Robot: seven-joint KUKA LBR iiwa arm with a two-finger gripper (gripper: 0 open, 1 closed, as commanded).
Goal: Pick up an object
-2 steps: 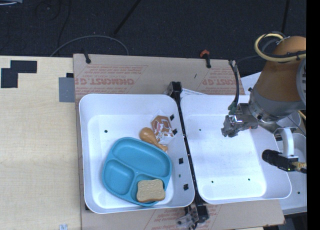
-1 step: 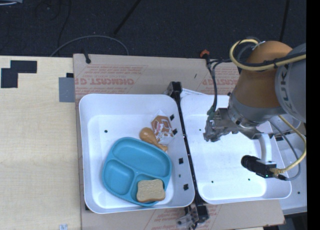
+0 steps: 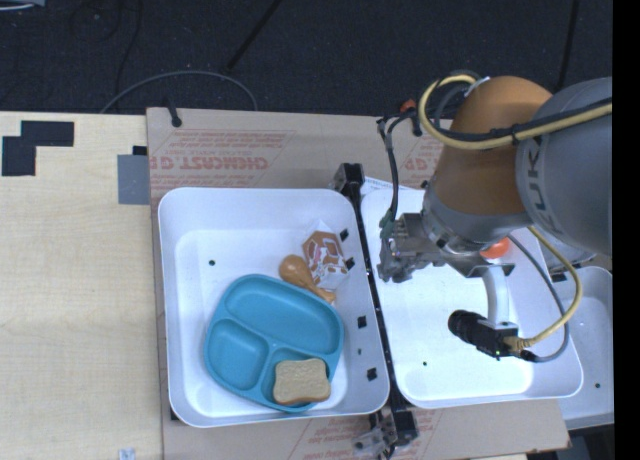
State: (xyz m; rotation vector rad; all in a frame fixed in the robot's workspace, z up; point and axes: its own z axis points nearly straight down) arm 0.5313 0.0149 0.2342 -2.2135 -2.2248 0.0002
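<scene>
End effector (image 3: pixel 398 253) over the right bin (image 3: pixel 440 388), near its left wall.
Its finger state cannot be told; a blue divided plate (image 3: pixel 255 338) lies in the left bin (image 3: pixel 190 248).

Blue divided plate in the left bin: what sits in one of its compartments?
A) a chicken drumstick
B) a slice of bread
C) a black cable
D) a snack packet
B: the slice of bread lies in a compartment of the blue divided plate; the drumstick and packet lie beside it.

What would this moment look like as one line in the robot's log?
hand: over right bin | blue tray, bread slice: left bin | nothing visibly held
</scene>
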